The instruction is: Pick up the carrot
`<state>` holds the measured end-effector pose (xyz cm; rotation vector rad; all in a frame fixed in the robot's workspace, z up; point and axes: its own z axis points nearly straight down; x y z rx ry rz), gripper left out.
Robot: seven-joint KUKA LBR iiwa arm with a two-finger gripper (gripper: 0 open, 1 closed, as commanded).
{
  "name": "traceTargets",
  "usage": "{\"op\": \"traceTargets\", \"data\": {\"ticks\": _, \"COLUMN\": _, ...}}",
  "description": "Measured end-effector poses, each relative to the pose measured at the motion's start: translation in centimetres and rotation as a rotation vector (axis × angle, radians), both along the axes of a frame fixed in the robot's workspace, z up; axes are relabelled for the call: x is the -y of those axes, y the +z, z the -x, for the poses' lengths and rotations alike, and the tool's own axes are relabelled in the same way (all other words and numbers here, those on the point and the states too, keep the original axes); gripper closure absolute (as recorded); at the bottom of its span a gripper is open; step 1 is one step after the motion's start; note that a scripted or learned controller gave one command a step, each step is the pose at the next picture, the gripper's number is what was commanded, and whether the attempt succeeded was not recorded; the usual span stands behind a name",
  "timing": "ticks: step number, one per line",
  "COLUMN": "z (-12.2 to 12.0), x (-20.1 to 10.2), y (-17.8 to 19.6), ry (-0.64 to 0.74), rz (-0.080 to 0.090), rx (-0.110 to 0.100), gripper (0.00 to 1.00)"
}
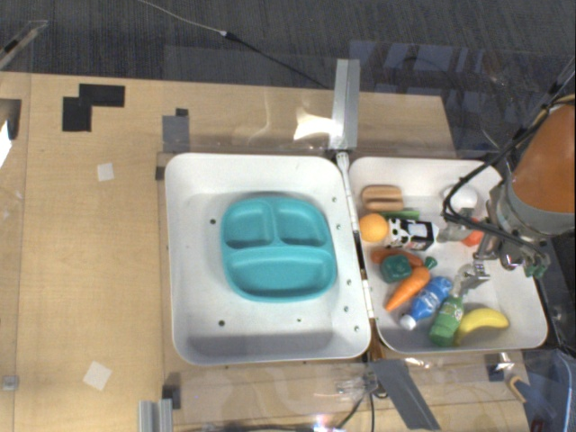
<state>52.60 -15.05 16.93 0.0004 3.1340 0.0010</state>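
While I watch from the overhead camera, the grey arm with its orange band reaches in from the right and hangs over the right-hand shallow white bin. Its two-finger gripper sits low over the right half of that bin, and from this angle I cannot tell how its claw is set or whether anything is in it.

The orange carrot lies tilted in the middle of the same bin, thick end up and to the right, tip down and to the left. It touches the dark green rounded toy above it and the blue plastic bottle just to its right. I see it lying to the left of the gripper, apart from it.

Next to the blue bottle stands a green bottle, with a yellow banana against it near the bin's front. Higher up I make out a round orange fruit, a black-and-white cow-patterned carton and a tan bun-shaped toy.

A teal plastic divided tray rests in the left-hand white bin, well away from the carrot.
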Motion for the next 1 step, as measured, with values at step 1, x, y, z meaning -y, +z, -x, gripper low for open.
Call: {"op": "traceTargets", "data": {"ticks": 1, "z": 3.78, "x": -4.95, "y": -4.48, "ry": 0.004, "rz": -0.001, "rx": -0.004, "gripper": 0.00}}
